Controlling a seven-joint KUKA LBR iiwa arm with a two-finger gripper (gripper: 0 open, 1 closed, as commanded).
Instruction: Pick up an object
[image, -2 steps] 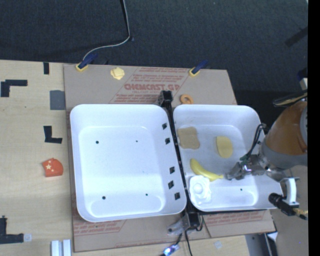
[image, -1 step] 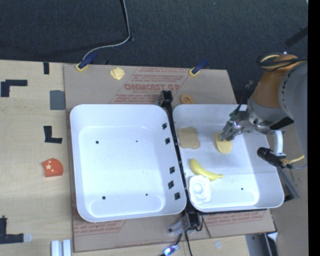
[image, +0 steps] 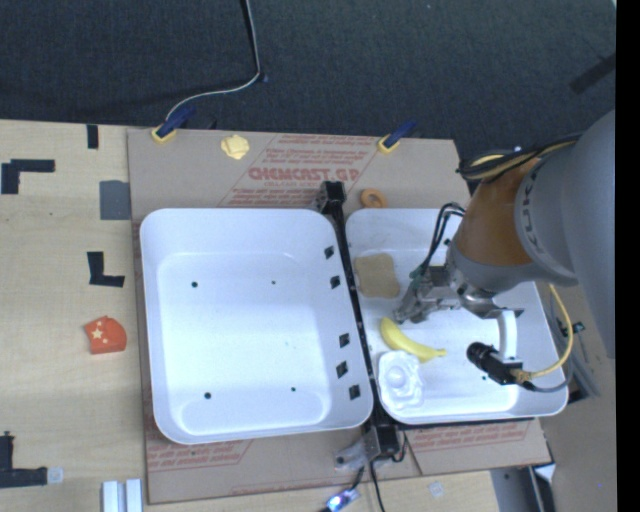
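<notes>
The arm reaches in from the right, orange band above the wrist, and bends down into the right bin (image: 535, 405). The gripper (image: 412, 305) sits low over the bin floor, just above the banana (image: 408, 343); finger spread cannot be told, nothing visibly held. A tan sponge (image: 377, 274) lies beside it, a white object (image: 399, 379) below the banana.
</notes>
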